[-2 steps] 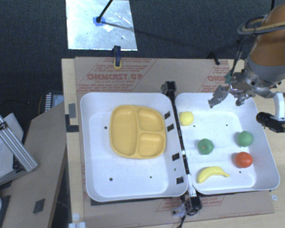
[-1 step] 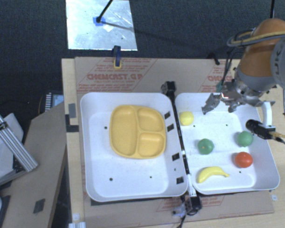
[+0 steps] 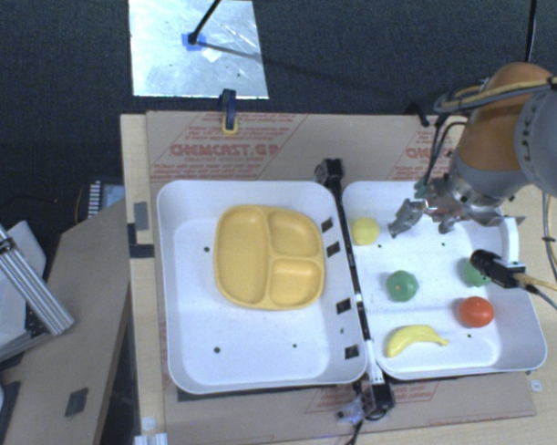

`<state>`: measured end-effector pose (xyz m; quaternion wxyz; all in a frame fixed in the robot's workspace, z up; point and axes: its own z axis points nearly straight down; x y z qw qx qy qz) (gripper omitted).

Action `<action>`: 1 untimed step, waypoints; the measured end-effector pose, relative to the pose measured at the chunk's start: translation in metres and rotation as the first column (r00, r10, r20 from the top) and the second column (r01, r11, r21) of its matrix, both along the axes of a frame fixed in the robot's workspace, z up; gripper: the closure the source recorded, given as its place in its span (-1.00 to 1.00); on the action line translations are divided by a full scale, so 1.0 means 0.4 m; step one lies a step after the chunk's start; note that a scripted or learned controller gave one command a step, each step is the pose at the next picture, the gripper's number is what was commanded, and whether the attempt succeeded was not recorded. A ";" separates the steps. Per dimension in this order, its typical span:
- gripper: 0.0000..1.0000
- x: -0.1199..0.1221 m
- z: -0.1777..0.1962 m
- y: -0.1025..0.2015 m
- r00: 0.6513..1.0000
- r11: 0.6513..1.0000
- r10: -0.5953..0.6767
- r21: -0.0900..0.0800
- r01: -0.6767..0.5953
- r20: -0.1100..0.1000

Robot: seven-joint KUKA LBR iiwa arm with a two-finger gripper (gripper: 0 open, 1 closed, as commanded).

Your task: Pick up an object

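Dark carpet surrounds the bench; two white bins sit on cardboard. We note the gripper (image 3: 413,218) low over the right bin (image 3: 529,350), fingers spread, pinching nothing. Nearest it lies a small yellow ball (image 3: 364,230), round and matte, our likely target. Farther out: green ball (image 3: 402,285), red ball (image 3: 476,311), banana (image 3: 415,339). A yellow divided tray (image 3: 266,256) occupies the left bin (image 3: 187,339).
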<state>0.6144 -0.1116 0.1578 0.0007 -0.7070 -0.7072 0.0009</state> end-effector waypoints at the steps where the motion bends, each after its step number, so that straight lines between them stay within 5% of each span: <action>1: -1.00 0.012 -0.130 0.023 1.000 1.000 0.004 0.001 -0.004 -0.001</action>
